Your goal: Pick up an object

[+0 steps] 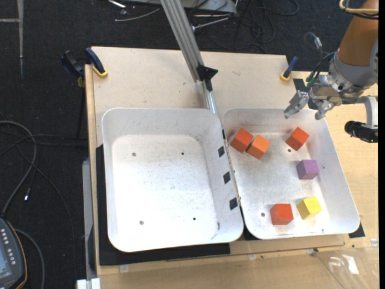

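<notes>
The right bin (337,179) holds several small blocks: an orange-red one (242,140) touching a lighter orange one (259,146), another orange-red one (297,138), a purple one (307,168), a red one (281,214) and a yellow one (310,207). My gripper (305,106) hangs above the bin's far right corner, up and right of the block at the back. Its fingers (293,108) are spread apart with nothing between them.
The left bin (117,221) sits beside the right one, their rims meeting at the middle. A slanted metal pole (183,32) crosses the back of the bench. Clamps (96,62) grip the board's far corners.
</notes>
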Controlling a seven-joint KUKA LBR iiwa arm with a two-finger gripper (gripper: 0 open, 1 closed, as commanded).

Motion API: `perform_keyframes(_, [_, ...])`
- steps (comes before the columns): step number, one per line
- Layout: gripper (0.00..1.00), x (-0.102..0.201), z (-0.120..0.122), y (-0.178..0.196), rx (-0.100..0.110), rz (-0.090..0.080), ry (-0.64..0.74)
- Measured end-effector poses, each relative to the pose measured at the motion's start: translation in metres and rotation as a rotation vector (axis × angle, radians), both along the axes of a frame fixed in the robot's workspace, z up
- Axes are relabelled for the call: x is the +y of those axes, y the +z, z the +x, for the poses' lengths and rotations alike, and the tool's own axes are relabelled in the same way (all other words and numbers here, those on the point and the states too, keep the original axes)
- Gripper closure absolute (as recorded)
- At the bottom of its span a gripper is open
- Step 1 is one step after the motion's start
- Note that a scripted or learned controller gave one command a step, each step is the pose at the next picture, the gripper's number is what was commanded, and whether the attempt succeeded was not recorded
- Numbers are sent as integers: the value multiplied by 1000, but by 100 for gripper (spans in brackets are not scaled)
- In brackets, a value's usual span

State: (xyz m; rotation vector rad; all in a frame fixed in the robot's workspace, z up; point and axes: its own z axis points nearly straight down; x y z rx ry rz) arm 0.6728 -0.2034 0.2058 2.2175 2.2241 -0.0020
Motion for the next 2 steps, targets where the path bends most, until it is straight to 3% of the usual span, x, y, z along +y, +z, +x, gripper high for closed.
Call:
perform_keyframes(1, [0, -18, -26, -93, -6, -1, 0])
perform_keyframes(2, [100, -18, -28, -86, 4, 2, -2])
